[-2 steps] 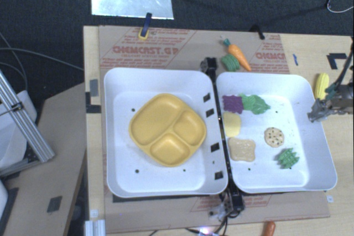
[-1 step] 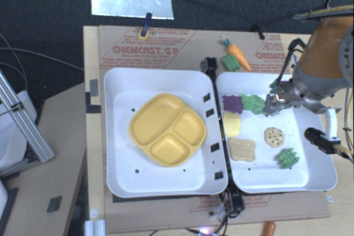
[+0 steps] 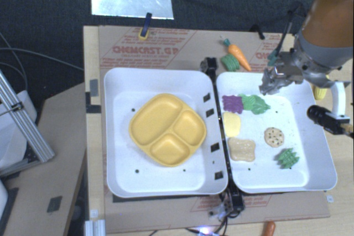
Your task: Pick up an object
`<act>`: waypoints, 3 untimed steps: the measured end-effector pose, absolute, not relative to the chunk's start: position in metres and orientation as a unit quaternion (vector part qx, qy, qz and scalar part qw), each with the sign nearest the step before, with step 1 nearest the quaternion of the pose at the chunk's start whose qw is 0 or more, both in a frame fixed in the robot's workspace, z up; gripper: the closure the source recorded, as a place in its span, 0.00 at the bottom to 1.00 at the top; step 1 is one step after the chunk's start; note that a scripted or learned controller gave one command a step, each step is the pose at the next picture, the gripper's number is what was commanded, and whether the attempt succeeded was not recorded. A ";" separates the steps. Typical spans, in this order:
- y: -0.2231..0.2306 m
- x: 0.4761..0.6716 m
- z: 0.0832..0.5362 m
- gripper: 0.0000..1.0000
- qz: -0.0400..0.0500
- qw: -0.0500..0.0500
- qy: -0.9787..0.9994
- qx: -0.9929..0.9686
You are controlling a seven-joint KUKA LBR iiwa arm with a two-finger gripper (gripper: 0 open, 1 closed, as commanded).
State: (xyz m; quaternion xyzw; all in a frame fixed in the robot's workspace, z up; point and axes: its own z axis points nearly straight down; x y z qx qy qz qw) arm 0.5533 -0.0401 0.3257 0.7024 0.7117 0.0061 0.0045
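The right bin [image 3: 318,174] holds several toy foods: a purple grape bunch [image 3: 232,103], a green leafy piece [image 3: 255,103], a pale yellow piece [image 3: 232,125], a tan bread slice [image 3: 242,149], a round cookie [image 3: 274,136] and a small green piece [image 3: 287,158]. My gripper [image 3: 270,84] hangs over the bin's far edge, just above and right of the green leafy piece. Nothing shows between its fingers.
The left bin [image 3: 119,174] holds a yellow divided plate [image 3: 167,129]. A toy carrot [image 3: 238,53] and a green toy [image 3: 230,63] lie on the cardboard behind the right bin. The arm's grey and orange body [image 3: 329,19] looms over the right bin's far right corner.
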 end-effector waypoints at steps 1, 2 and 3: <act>0.002 0.585 0.199 1.00 -0.002 -0.003 0.710 0.704; 0.023 0.536 0.226 1.00 0.000 -0.001 0.710 0.705; 0.029 0.486 0.344 1.00 0.005 0.003 0.709 0.705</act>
